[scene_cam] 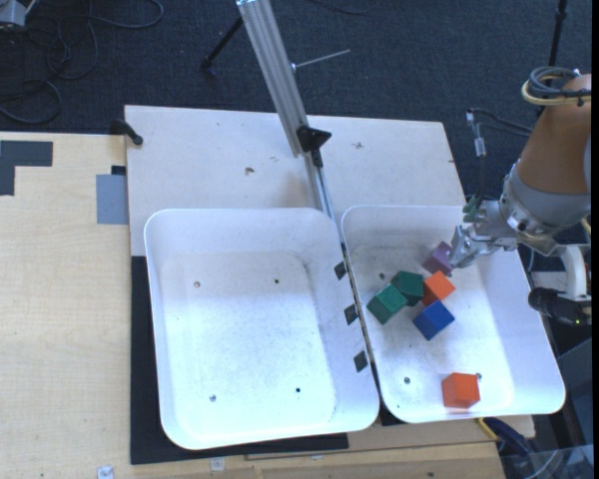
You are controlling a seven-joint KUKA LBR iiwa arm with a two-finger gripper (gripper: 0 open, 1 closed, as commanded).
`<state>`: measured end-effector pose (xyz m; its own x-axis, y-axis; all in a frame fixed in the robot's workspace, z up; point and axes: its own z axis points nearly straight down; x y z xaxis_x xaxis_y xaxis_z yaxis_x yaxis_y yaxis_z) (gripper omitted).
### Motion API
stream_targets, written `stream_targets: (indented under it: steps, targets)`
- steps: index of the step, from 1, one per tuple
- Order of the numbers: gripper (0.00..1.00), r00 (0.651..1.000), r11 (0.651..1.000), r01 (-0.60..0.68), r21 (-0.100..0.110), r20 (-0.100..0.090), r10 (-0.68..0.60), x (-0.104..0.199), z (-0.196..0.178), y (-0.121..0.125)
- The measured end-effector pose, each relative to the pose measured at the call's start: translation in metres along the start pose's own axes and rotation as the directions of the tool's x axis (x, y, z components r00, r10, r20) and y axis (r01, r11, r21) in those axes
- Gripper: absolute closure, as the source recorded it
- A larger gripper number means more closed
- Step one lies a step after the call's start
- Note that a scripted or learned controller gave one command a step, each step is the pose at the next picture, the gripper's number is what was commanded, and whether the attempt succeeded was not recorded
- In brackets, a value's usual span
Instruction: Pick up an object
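Orange cube (461, 389): sitting alone, well below gripper (459, 255). Purple block (439, 258): touching fingertips, just left; not seen clamped. Finger spread: cannot tell. Small orange block (438, 287), blue cube (433, 319), two green blocks (397, 295): crowding just below-left. Risk: nudging neighbours or slipping off purple, owing to tight clustering.

Orange cubes (461, 389), blue cube (434, 319) (white bins (180, 230))

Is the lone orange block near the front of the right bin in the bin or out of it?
In. The orange block rests on the right bin's floor inside its rim.
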<state>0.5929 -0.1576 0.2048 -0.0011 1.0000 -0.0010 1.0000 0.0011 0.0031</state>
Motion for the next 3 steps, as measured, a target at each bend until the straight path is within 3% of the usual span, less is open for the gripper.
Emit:
stream_targets:
  steps: [1, 2, 3]
  targets:
    - [0.0, 1.0, 1.0, -0.001, 0.005, -0.001, 0.001, 0.0003, 0.0015, -0.0023]
    - [1.0, 1.0, 1.0, 0.0, 0.006, -0.001, 0.0, -0.0004, -0.0085, -0.0024]
    - [0.0, 1.0, 1.0, 0.001, 0.007, -0.001, -0.001, -0.0002, -0.008, -0.0024]
